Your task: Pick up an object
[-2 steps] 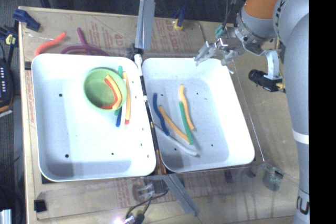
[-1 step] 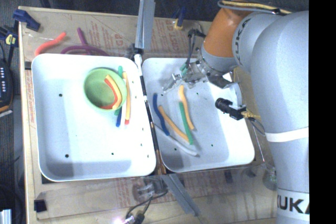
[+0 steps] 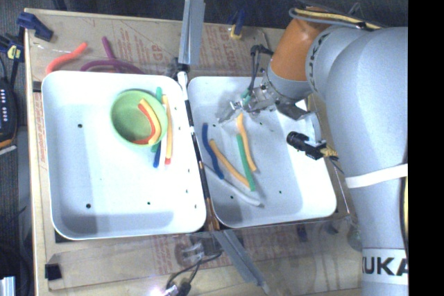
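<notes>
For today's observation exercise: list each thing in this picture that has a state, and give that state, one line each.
Green bowl: upright in the left bin, sticks across its rim.
Sticks: lying flat, loose in the right bin.
Hand: low over the right bin's far end, holding nothing visible.

Thin flexible sticks in the right bin (image 3: 316, 201), a green stick (image 3: 245, 159), orange stick (image 3: 244, 142), blue stick (image 3: 214, 156) and yellow stick (image 3: 230, 166) lying flat, loosely crossed, left of centre

Wooden bench (image 3: 125, 35) bears two white bins (image 3: 69, 170), perhaps cables (image 3: 104, 66).
</notes>
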{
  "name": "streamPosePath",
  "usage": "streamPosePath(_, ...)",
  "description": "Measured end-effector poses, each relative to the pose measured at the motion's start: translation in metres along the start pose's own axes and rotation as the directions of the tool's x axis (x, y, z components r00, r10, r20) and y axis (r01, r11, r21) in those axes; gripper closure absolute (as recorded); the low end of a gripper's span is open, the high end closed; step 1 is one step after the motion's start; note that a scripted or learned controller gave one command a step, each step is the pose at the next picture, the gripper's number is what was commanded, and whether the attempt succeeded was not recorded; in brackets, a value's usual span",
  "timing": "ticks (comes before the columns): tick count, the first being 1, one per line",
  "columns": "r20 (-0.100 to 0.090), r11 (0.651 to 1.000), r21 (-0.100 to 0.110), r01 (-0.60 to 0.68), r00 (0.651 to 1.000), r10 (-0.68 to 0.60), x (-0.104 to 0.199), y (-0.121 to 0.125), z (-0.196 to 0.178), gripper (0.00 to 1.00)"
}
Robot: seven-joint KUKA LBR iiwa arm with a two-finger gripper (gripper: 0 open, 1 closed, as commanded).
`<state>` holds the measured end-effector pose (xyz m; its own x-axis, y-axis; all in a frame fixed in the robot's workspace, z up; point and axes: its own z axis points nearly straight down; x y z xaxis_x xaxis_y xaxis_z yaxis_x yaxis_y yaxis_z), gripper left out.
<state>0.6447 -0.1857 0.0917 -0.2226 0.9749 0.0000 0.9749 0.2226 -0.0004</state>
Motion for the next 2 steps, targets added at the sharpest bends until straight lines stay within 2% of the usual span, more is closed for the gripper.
streamPosePath(1, 0.0, 1.0, -0.001, 0.003, 1.0, -0.003, 0.001, 0.001, -0.01, 1.0)
streamPosePath(2, 0.001, 0.976, 0.0, 0.22, 0.976, -0.22, 0.064, -0.003, -0.12, 1.0)
